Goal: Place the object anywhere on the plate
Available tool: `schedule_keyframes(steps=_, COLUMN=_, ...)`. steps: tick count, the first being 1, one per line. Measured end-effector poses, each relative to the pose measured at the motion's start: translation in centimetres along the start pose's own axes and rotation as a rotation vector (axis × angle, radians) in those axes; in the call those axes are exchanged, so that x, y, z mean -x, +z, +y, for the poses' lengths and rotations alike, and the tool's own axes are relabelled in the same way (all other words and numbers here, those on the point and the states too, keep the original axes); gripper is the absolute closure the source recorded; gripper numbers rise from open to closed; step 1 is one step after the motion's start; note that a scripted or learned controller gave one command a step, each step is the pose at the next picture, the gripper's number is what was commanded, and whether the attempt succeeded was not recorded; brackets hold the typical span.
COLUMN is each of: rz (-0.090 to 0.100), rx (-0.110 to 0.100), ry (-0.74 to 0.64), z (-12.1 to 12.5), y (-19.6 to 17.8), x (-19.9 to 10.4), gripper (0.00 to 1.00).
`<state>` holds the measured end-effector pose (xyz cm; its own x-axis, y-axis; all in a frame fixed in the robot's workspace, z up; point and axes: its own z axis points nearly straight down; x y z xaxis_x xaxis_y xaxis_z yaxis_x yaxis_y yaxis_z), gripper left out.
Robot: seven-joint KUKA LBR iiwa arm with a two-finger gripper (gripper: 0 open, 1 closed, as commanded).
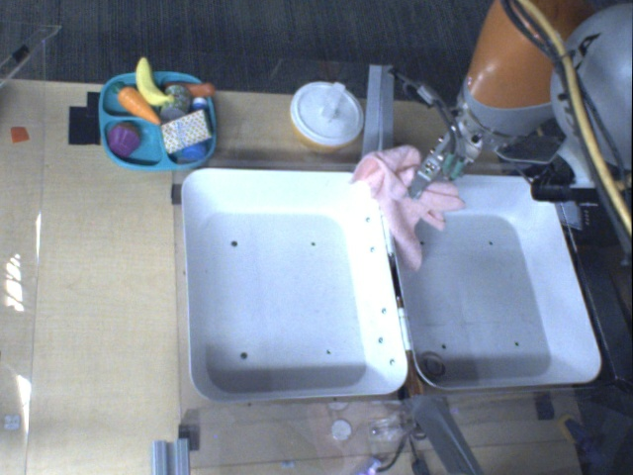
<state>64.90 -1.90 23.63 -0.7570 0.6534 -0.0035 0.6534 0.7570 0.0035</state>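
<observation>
Cloth (404, 198), pink, hung draped over the rim between the two bins (391, 265), pinched in the closed tool (432, 171); a clean lift should clear that rim before carrying toward the plate (326, 115).

No legible text, label, brand, number or sign was found on any surface. The patterned card (188, 127) in the blue tray (111, 146) carries fine markings, but these are too small to be read.
</observation>
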Motion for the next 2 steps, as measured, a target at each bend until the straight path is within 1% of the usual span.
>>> schedule_keyframes(steps=1, rz=0.001, rx=0.001, ry=-0.401, z=2.3, y=0.2, x=-5.5, gripper=1.00)
schedule_keyframes(steps=2, rz=0.003, rx=0.001, ry=-0.714, z=3.9, y=1.5, x=-10.6, gripper=1.00)
